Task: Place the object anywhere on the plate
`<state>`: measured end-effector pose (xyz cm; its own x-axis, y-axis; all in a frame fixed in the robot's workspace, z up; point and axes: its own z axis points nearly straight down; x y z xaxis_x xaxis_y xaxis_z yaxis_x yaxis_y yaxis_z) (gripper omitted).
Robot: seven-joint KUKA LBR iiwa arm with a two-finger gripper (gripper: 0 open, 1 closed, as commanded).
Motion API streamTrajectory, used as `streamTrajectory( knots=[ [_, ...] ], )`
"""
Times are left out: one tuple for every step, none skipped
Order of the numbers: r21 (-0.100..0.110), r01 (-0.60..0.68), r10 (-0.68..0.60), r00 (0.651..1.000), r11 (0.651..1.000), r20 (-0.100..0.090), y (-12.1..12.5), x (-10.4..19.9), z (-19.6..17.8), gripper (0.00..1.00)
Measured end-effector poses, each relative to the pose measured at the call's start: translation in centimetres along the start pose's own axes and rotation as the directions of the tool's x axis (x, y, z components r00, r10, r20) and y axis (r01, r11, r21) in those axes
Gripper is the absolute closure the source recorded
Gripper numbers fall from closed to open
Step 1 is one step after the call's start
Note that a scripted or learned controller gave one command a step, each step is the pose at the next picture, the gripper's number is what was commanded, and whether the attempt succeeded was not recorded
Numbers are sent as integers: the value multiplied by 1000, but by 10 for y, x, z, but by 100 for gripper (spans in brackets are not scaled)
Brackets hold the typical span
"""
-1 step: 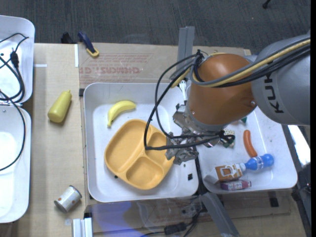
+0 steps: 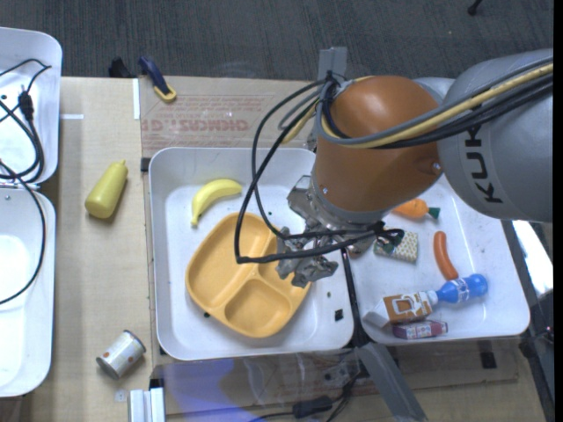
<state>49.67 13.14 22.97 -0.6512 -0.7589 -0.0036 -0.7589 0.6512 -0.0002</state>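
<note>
A yellow divided plate (image 2: 242,280) lies tilted in the left bin (image 2: 167,236). A yellow banana (image 2: 214,196) rests on the bin floor just beyond the plate's far rim. My gripper (image 2: 305,262) hangs low over the plate's right edge, near the wall between the two bins. The orange wrist band and the cables cover much of it from above. I cannot make out anything held in it.
The right bin (image 2: 493,323) holds a carrot (image 2: 416,208), a red sausage (image 2: 443,254), a speckled block (image 2: 398,247), a blue-capped bottle (image 2: 435,299) and a pink packet (image 2: 419,329). On the bench to the left lie a yellow bottle (image 2: 106,190) and a small can (image 2: 120,353).
</note>
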Motion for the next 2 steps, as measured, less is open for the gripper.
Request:
streamTrajectory(
  knots=[
    [0, 141, -141, 990, 990, 0, 14, -32, -14, 100],
    [0, 314, -314, 949, 949, 1, -9, -15, -94, 100]
  ],
)
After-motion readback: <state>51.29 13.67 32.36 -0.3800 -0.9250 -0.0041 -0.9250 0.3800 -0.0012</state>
